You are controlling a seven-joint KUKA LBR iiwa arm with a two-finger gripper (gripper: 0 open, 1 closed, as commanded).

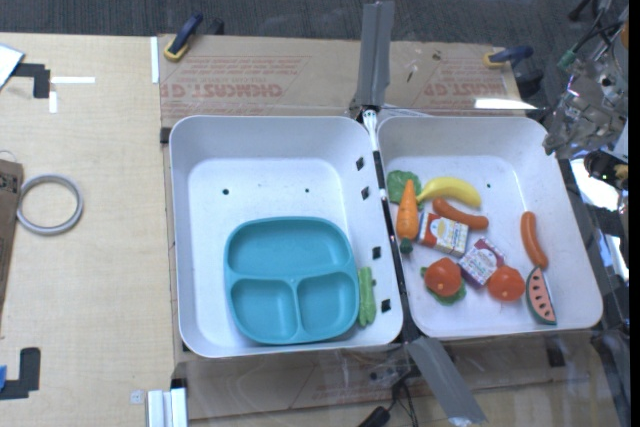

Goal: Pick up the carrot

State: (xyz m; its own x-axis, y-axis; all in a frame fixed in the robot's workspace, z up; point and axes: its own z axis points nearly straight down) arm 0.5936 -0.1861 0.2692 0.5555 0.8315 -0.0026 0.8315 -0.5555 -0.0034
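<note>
The carrot (407, 211) is seen lying in the right bin (560, 215), hard against its left wall, tip toward the near side, green top at the far end. A banana (450, 188) lies just to its right, a sausage (460, 213) beside that. A teal divided plate (292, 279) is set in the left bin (200, 175). The gripper (578, 127) is held above the right bin's far right corner, well apart from the carrot; whether its pincer is apart or together cannot be told.
</note>
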